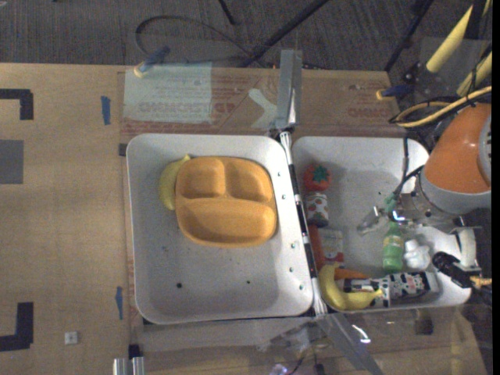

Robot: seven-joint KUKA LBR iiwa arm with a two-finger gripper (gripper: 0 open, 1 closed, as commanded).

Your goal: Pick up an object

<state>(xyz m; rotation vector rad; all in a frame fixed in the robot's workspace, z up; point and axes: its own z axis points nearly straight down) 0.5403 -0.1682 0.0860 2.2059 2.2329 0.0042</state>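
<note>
Fingers [388, 219] look spread over green bottle [393, 248] near right bin's [355, 170] right edge, holding nothing; centre, descend, close.

Two white bins sit side by side on the wooden desk [62, 233]: the left bin [156, 280] and the right bin [359, 162]. Blue tape [105, 109] and black corner marks [19, 104] lie toward the desk's left edge, and black tripod legs [312, 6] cross the carpet [78, 30] beyond its far edge.

Orange tray [226, 200] hides most of, seemingly, a banana [167, 184].
</note>
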